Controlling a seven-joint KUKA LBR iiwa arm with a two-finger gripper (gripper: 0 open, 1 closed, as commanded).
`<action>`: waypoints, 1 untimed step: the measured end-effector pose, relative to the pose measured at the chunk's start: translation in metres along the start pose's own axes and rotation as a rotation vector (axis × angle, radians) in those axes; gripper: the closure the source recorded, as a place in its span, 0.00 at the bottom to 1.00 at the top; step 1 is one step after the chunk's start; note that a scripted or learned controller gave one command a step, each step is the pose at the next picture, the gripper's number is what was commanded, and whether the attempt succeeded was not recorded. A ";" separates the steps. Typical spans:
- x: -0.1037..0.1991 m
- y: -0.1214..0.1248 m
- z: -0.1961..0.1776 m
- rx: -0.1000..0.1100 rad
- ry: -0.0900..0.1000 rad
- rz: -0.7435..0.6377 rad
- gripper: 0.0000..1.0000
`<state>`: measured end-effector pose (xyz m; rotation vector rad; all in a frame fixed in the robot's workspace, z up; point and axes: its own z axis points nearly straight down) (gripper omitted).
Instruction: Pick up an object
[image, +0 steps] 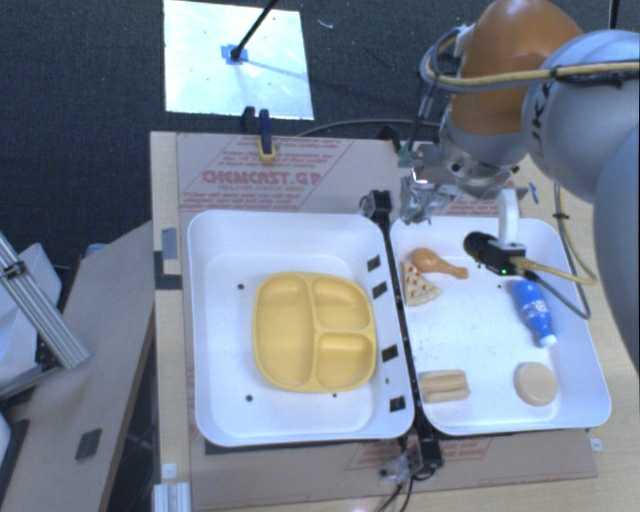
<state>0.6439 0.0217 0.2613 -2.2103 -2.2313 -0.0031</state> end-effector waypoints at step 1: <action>0.053 -0.005 0.010 0.000 0.000 0.000 1.00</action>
